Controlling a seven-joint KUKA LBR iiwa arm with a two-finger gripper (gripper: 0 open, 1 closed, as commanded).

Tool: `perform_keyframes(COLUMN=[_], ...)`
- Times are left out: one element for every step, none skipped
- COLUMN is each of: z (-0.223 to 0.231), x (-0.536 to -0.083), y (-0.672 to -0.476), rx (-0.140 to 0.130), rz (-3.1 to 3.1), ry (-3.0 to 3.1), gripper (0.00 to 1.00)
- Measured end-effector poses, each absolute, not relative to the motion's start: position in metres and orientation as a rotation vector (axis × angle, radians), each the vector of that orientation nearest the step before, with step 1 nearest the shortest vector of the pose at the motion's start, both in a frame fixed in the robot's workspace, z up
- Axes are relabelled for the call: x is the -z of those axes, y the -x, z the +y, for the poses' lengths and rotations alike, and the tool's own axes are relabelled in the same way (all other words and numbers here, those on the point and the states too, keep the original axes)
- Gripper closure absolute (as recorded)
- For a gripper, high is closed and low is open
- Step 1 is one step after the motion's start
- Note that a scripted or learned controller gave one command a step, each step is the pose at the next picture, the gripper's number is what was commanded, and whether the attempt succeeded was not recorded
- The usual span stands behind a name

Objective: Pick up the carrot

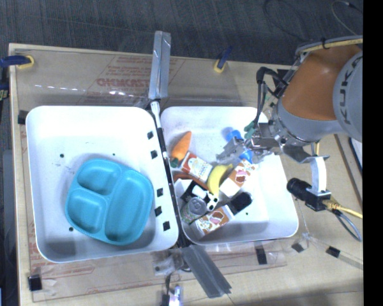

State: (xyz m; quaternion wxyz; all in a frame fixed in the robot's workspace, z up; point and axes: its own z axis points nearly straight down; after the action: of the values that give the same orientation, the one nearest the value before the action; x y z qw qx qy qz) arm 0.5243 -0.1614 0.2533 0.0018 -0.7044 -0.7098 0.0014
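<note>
The orange carrot (180, 145) lies in the right bin (207, 121), near its left wall and at the upper left edge of a pile of items. My gripper (233, 150) hangs over the middle of that bin, to the right of the carrot and apart from it, close above a blue item (230, 134). Nothing is visibly held. The grey arm with its orange band (313, 88) reaches in from the right.
The pile below the carrot holds an orange carton (195, 166), a banana (216, 177), a small box (234, 180), a black item (240, 201), a can (195, 206) and another carton (214, 220). A blue divided plate (110, 199) lies in the left bin (51, 132).
</note>
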Motion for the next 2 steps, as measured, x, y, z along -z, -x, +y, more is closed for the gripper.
perform_keyframes(z=[-0.113,-0.117], x=[-0.170,-0.093], y=[-0.581,-0.646], rx=[-0.005,-0.010], rz=[-2.447,-2.203], ry=[1.963,2.248], gripper=[0.00,0.00])
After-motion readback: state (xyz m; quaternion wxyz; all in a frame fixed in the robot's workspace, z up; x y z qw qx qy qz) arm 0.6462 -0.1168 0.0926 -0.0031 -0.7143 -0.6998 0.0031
